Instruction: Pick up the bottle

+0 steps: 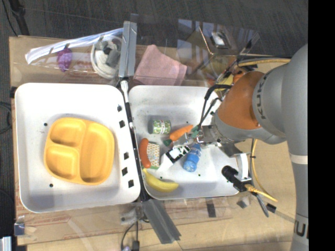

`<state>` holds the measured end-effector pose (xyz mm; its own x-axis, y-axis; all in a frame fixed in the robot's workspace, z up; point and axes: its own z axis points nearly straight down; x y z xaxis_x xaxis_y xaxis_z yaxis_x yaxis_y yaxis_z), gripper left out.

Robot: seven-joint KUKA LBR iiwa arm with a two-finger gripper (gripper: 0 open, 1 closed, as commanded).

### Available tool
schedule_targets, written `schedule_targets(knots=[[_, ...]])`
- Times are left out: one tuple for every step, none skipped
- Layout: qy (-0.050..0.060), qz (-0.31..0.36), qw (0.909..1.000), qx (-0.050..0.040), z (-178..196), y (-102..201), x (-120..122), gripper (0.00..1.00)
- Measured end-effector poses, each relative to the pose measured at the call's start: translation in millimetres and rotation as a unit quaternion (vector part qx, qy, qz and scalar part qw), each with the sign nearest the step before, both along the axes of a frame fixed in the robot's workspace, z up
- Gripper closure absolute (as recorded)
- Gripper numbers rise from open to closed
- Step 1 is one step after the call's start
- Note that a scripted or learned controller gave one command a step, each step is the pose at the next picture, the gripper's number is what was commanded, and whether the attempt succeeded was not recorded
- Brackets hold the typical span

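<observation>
The bottle (191,160) is small and blue, and it lies on its side in the right bin (209,184), pointing toward the bin's front. My gripper (178,151) hangs low over the bin's middle, its black and white tip just left of the bottle's upper end and close to or touching it. The arm's orange band (242,106) and grey body come in from the right and hide the bin's right part. Nothing can be seen held in the gripper.
Around the gripper lie an orange carrot (181,133), a green can (160,126), a red and patterned packet (149,153) and a banana (159,182). The left bin (31,192) holds a yellow divided plate (79,149). A pink cloth (159,67) and a plastic bag (73,54) lie behind the bins.
</observation>
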<state>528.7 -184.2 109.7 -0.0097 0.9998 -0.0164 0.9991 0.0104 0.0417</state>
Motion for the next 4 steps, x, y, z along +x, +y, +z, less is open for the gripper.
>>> schedule_targets(knots=[[-0.002,0.038,0.9993,-0.0005,-0.6,18.4,-37.6,0.00],[-0.007,0.039,0.9992,-0.0051,14.8,13.8,-34.6,1.00],[-0.004,0.039,0.9992,-0.0038,11.9,14.9,-36.2,0.00],[0.023,0.065,0.9976,0.0073,-18.7,54.4,-52.0,0.00]])
